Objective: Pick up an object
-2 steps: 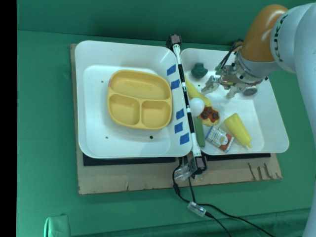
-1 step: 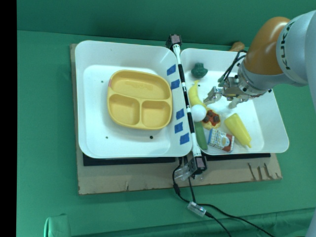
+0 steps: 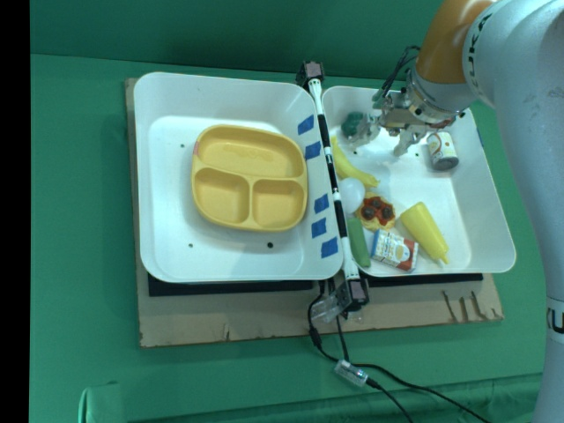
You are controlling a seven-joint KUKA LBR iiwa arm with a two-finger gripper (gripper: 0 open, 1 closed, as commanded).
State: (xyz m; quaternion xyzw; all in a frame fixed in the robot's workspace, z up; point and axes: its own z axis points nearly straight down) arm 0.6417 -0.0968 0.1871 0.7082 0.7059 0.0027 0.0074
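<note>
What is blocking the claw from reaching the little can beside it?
Nothing visible. The gripper hangs over bare white floor of the right bin, and the can lies just to its right with no item between them.

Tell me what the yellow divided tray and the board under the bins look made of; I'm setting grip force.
Yellow divided tray: likely moulded plastic, smooth with a soft sheen and rounded compartment walls. Board under the bins: looks like matte brown cardboard, with cut slits at its front edge.

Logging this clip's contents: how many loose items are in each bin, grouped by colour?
Yellow: 3 – divided tray (left bin), banana, corn cob
Green: 2 – small dark green item, cucumber
White: 1 – egg
Red or mixed: 3 – can, pizza slice, carton
Total: 9
</note>
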